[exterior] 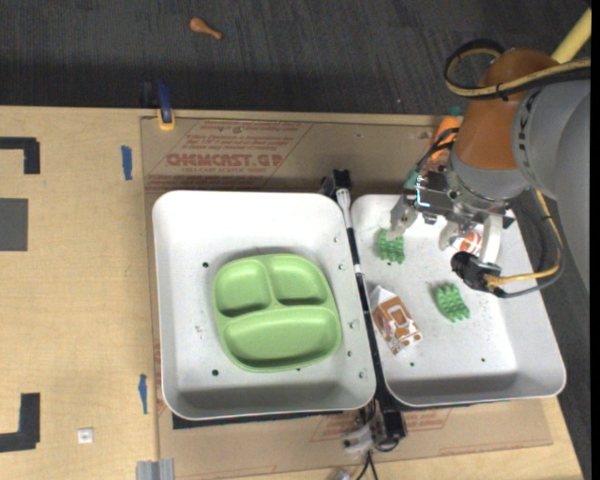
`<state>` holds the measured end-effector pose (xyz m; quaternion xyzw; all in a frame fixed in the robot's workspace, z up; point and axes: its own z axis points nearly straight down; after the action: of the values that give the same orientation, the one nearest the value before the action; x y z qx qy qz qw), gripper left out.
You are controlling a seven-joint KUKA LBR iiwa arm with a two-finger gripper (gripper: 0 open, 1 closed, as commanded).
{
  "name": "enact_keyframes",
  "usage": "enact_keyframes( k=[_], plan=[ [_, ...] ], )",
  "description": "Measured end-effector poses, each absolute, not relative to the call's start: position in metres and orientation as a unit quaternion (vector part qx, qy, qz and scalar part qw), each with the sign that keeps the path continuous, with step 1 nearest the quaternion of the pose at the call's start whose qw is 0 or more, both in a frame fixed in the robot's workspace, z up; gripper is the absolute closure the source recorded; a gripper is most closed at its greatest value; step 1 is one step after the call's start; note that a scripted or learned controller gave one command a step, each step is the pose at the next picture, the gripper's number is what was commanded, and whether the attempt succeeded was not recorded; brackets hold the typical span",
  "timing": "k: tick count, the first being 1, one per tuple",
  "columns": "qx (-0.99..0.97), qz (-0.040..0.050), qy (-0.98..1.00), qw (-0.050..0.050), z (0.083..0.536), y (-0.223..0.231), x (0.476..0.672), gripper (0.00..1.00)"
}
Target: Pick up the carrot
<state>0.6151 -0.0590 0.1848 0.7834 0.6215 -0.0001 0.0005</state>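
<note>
A small orange and white piece, probably the carrot, lies in the right bin near its back right, partly covered by the wrist and cables. My gripper hangs over the back of that bin, just left of the orange piece. Its fingers are spread open, with bare bin floor between them. The left finger's tip sits just above a green ridged piece.
A second green ridged piece and an orange-and-white snack packet lie in the right bin. The left bin holds a green divided plate. A small orange object lies on the dark floor beyond the bench.
</note>
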Motion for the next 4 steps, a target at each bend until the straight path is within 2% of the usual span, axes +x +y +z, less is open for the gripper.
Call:
enact_keyframes(
  k=[1,2,3,4],
  plan=[
    [0.857,-0.0013,0.516,-0.002,0.184,-0.021,0.549,0.00],
    [0.841,-0.0010,0.541,-0.001,0.202,-0.090,0.491,0.00],
    [0.881,-0.0012,0.474,-0.002,0.202,0.010,0.479,0.00],
    [0.913,-0.0006,0.408,0.000,0.184,-0.089,0.484,0.00]
  ],
)
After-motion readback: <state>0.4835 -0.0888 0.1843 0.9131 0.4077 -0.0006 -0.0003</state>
